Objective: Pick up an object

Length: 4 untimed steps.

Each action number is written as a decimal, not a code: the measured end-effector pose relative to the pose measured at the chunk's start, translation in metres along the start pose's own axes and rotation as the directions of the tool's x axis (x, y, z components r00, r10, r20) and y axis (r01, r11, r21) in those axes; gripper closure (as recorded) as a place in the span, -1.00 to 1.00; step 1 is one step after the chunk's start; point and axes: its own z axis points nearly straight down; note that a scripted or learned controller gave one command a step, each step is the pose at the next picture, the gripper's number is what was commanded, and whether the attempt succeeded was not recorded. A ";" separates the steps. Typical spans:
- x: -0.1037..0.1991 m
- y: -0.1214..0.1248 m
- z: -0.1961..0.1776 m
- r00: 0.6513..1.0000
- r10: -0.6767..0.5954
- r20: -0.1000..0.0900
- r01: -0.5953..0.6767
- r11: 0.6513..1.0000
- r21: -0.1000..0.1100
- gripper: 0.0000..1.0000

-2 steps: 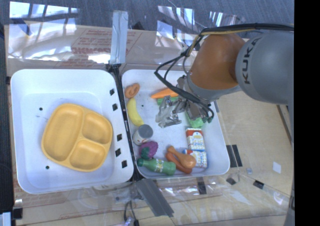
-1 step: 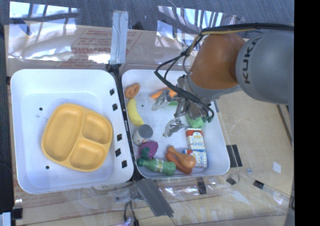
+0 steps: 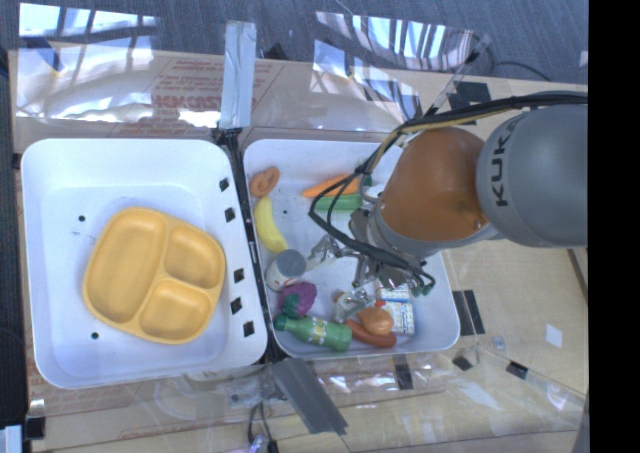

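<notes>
My gripper hangs low over the middle of the right bin, under the orange wrist band. Its two silvery fingers stand apart, open, with bare bin floor between them. One fingertip is near a grey round lid. The other is just above an orange fruit and a red pepper. A yellow banana lies to the left. A purple item and a green bottle lie along the front wall. A white carton sits at the front right.
An orange carrot, a green vegetable and a small orange slice lie at the back of the right bin, partly under the arm's cables. The left bin holds a yellow divided tray.
</notes>
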 end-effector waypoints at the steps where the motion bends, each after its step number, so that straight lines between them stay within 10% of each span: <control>1: -0.064 -0.034 -0.018 0.989 0.146 0.001 -0.146 0.989 0.000 -1.00; 2: -0.010 -0.057 -0.007 0.992 0.126 -0.005 -0.126 0.992 -0.001 -1.00; 3: -0.089 -0.050 -0.017 0.948 0.320 0.001 -0.320 0.948 0.001 -1.00; 4: -0.138 -0.016 0.000 0.974 0.228 0.000 -0.228 0.974 -0.001 -1.00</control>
